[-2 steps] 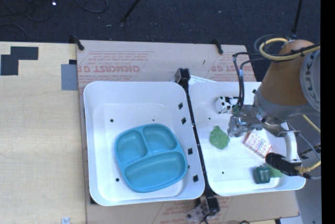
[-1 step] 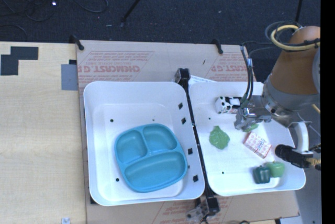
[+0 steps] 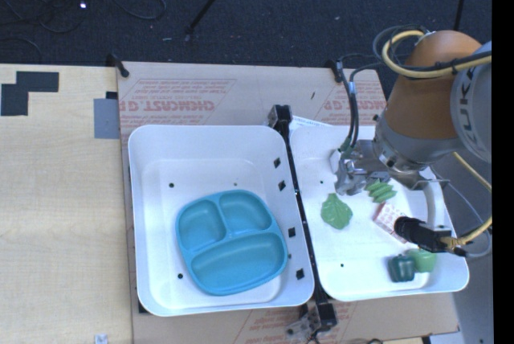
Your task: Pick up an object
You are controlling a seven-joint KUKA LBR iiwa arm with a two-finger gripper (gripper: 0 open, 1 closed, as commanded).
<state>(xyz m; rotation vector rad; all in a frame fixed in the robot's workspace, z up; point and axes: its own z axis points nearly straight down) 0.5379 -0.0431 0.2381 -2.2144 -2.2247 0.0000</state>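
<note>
My gripper point(image 3: 347, 180) hangs low over the right bin point(image 3: 353, 286), near its middle. Just below and left of it a green leafy toy point(image 3: 336, 212) lies on the bin floor, close to the gripper tip but not visibly held. To the gripper's right lies a green pod-shaped toy point(image 3: 381, 191), with a red and white packet point(image 3: 388, 215) a little nearer the front. A dark teal block point(image 3: 401, 268) and a light green piece point(image 3: 424, 260) sit at the bin's front right corner.
The left bin point(image 3: 152, 174) holds a blue divided plate point(image 3: 231, 242). A black divider clip strip point(image 3: 293, 198) runs between the bins. The arm's orange band point(image 3: 430, 93) and cables point(image 3: 438, 234) overhang the right bin's right side.
</note>
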